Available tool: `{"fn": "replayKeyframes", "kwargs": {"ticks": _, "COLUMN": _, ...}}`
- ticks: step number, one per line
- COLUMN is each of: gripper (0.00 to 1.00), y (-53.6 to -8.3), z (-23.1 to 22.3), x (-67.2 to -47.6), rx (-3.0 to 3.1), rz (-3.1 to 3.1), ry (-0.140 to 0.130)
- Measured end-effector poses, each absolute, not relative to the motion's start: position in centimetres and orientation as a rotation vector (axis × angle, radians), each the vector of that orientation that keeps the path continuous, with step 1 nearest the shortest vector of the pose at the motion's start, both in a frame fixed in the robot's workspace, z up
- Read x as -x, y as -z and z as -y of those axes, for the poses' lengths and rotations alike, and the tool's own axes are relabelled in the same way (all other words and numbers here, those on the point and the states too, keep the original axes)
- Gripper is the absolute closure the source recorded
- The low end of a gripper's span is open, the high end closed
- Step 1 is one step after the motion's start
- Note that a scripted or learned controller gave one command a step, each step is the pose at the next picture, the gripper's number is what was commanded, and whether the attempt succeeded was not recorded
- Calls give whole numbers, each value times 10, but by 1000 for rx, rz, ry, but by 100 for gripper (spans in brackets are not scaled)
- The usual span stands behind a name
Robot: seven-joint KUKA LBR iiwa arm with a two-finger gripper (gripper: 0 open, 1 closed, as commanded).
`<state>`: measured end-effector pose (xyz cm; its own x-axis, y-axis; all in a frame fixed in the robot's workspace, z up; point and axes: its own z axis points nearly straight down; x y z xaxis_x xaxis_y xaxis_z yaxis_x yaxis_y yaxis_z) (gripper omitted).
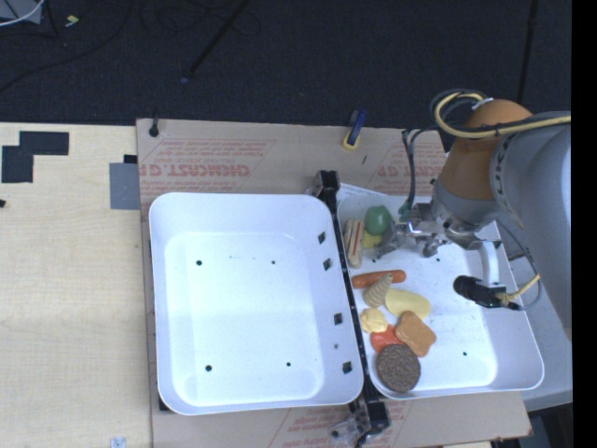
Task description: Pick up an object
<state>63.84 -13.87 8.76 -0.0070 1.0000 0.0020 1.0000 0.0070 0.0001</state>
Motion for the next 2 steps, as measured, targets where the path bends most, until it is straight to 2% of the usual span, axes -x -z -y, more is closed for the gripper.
{"fn": "replayKeyframes", "kwargs": {"ticks": 1, "gripper": 0, "y": -87, "z": 112, "x": -643, "rx": 2214, "rz": 2220, "ry": -7}}
{"fn": "replayKeyframes", "kwargs": {"ticks": 2, "gripper": 0, "y": -87, "z": 128, "x": -643, "rx": 2220, "rz": 2220, "ry": -4}}
